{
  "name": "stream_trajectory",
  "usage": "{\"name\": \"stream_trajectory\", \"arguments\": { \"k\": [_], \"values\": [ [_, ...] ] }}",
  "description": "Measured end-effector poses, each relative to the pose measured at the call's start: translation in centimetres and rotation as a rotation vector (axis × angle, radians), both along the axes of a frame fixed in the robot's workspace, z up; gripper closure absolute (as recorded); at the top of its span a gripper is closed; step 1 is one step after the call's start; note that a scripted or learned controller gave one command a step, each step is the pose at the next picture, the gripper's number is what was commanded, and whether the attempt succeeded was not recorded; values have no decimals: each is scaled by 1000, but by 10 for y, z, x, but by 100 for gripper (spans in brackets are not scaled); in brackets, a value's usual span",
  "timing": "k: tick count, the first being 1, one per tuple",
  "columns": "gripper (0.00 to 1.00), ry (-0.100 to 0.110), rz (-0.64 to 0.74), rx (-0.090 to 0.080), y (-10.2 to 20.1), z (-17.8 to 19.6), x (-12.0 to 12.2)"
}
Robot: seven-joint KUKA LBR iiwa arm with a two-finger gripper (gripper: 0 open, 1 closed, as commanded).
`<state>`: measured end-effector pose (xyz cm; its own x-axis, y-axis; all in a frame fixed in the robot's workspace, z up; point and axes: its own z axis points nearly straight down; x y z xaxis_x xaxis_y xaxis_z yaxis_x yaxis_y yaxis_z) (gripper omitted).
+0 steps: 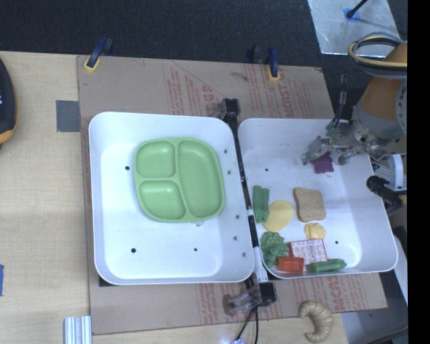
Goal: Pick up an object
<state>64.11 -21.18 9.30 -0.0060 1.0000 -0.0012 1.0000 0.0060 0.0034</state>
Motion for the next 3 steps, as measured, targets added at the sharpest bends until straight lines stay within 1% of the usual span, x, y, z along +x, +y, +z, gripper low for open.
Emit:
{"name": "stream_trajectory", "arguments": {
  "k": [1, 2, 3],
  "values": [
    [100, 6, 3, 0, -1, 11, -2],
    [100, 1, -6, 0, -1, 113, -76],
    [0, 7, -3, 2, 0, 107, -75]
  ]
}}
